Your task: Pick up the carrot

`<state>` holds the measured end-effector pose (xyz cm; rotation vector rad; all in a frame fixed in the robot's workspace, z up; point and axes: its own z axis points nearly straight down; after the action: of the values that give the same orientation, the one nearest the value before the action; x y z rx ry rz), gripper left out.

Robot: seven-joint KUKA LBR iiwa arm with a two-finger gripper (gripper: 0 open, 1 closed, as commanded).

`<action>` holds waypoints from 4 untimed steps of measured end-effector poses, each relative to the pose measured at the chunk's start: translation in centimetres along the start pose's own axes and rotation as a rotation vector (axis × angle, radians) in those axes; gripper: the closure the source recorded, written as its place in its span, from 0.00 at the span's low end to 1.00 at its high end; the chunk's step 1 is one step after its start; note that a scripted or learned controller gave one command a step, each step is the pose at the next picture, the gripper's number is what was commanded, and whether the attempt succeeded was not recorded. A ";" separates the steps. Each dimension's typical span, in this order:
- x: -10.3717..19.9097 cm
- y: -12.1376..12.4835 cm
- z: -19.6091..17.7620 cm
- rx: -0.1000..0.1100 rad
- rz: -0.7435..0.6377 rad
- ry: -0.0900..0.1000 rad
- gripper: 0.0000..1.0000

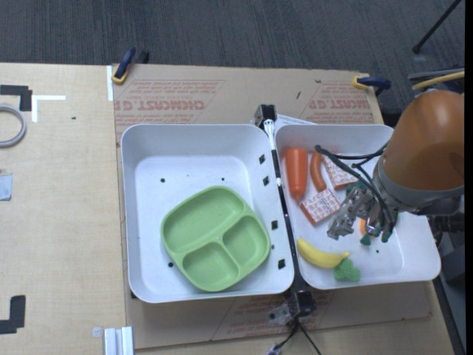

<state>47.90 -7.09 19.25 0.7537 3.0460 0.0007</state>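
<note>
The divided plate (215, 238) lies in the left bin (140, 198); the carrot (296, 172), banana (320, 254) and broccoli (346, 271) lie in the right bin (414, 261).

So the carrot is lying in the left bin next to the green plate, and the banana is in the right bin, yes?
Not quite. The camera view shows the carrot in the right bin, against its left wall. The green plate is in the left bin, and the banana is in the right bin, as you said.

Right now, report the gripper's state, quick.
Gripper: low over the right bin, apart from the carrot; open or closed cannot be told, and nothing is visibly held.
</note>
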 end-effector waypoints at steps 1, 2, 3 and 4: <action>-2.7 -5.4 10.0 0.000 -0.448 0.001 1.00; -9.2 -10.6 -7.0 0.000 -0.807 -0.002 1.00; -9.2 -10.6 -7.0 -0.001 -0.807 -0.002 0.00; -7.9 -6.7 8.4 -0.002 -0.849 0.002 0.00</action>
<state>51.83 -16.67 10.89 -0.5673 3.0874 0.0013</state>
